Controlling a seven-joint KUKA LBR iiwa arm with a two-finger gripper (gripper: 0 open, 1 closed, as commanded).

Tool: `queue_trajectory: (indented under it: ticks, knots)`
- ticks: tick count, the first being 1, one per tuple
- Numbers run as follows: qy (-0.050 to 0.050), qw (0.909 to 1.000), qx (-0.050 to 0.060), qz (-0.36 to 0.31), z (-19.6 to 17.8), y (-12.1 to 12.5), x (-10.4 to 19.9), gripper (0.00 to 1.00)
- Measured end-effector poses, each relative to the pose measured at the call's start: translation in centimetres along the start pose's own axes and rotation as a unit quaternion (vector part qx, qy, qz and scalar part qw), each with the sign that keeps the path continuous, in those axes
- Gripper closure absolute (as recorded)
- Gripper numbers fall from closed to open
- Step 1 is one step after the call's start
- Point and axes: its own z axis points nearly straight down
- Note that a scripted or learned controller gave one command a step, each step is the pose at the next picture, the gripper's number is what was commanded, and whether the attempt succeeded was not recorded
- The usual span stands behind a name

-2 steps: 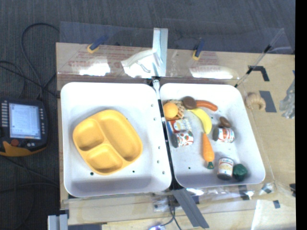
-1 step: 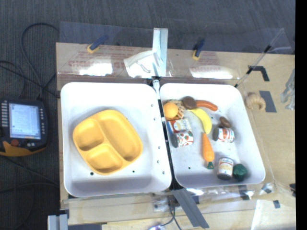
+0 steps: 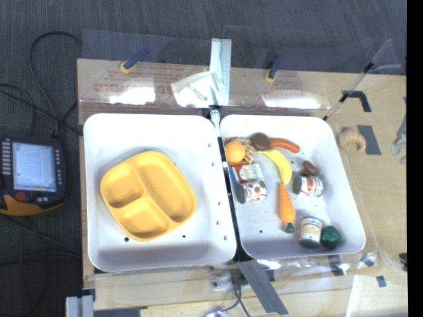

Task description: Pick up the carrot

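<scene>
The carrot [image 3: 285, 206] is orange with a small green tip at its near end. It lies lengthwise in the middle of the right bin [image 3: 344, 177], just below the banana [image 3: 280, 164] and left of a small can [image 3: 308, 186].
The right bin also holds an orange [image 3: 235, 152], a sausage [image 3: 285, 144], two cans [image 3: 252, 182] by the divider, a jar [image 3: 310, 230] and a green item [image 3: 330, 236] at the near right. A yellow divided tray [image 3: 147, 193] sits in the left bin [image 3: 99, 137]. A pendant [image 3: 31, 170] lies far left.
</scene>
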Motion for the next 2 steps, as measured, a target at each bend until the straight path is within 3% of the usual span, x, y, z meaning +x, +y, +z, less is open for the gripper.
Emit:
queue_trajectory:
  ticks: [1,2]
  knots:
    - [0.0,0.9848,-0.001,-0.174,2.0,-0.5,-0.9,1.0]
    - [0.0,0.9604,-0.002,-0.279,4.7,1.0,1.4,1.0]
